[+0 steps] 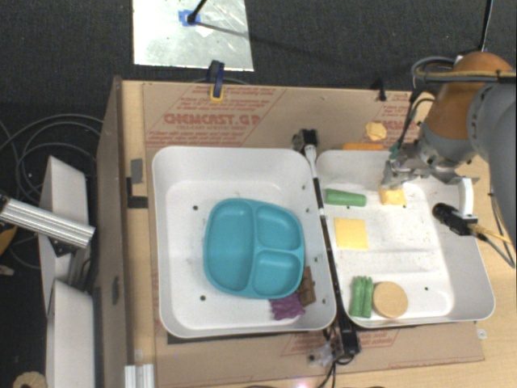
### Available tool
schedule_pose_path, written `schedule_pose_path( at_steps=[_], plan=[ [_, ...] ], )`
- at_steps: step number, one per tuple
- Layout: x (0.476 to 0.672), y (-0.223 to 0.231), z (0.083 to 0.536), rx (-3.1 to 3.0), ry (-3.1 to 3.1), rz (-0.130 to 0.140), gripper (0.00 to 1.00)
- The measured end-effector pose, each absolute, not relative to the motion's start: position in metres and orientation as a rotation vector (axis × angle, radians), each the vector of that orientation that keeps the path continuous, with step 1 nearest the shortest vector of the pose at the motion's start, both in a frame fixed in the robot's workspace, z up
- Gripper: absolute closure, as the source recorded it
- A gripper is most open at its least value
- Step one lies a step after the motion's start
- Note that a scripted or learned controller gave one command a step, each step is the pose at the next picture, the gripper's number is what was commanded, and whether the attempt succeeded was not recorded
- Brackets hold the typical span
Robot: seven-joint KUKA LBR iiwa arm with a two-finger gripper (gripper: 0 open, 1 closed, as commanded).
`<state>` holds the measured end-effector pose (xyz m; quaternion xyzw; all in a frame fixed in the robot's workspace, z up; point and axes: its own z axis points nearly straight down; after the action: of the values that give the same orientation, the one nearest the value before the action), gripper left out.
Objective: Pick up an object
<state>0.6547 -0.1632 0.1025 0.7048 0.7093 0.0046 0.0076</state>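
- The arm (464,111) reaches in from the right, its orange band high at the upper right and its grey wrist bent down over the far corner of the right bin (472,285).
- The gripper (396,176) points down at that bin's far left part, right above a small yellow block (393,196).
- The gripper's tip looks to be touching or just over the block's top; whether its fingers are apart or together cannot be told, and no thing shows between them.
- Just left of the block lies a green cylinder (345,196).
- Nearer the middle of the right bin lies a flat yellow square (351,234).
- At that bin's near edge a green piece (361,297) lies touching a tan disc (390,299).
- The left bin (174,217) holds a teal divided plate (254,247).
- A brown piece (308,288) and a purple piece (284,306) lie at the plate's near right rim.
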Motion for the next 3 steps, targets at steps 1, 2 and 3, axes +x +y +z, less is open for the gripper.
schedule_pose_path(
  at_steps=[1, 2, 3],
  plan=[
    [0.637, -0.157, 0.198, 2.211, 2.219, 0.01, 1.0],
    [0.636, -0.156, 0.192, 2.215, 2.223, 0.003, 0.0],
    [0.651, -0.158, 0.139, 2.215, 2.226, 0.0, 0.0]
  ],
)
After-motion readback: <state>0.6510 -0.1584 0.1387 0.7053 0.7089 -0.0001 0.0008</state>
